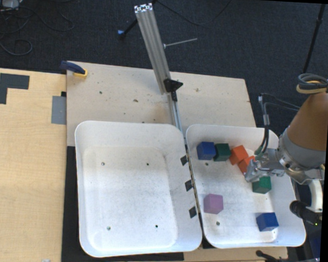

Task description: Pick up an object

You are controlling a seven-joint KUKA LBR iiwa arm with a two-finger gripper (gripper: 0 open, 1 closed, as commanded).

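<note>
The right bin holds several small blocks. A blue cube, a dark green cube and an orange block sit in a row near its far side. A purple cube lies near the divider, and a second blue cube lies near the front right corner. My gripper hangs low over the bin's right half, between the orange block and a green cube that lies just below and to its right. The arm's wrist hides part of that area.
The left bin lies beside the right one, with black clips along the shared rim. A slanted aluminium bar rises behind the bins. A blue-and-yellow clamp rests at the bench's far left corner.
</note>
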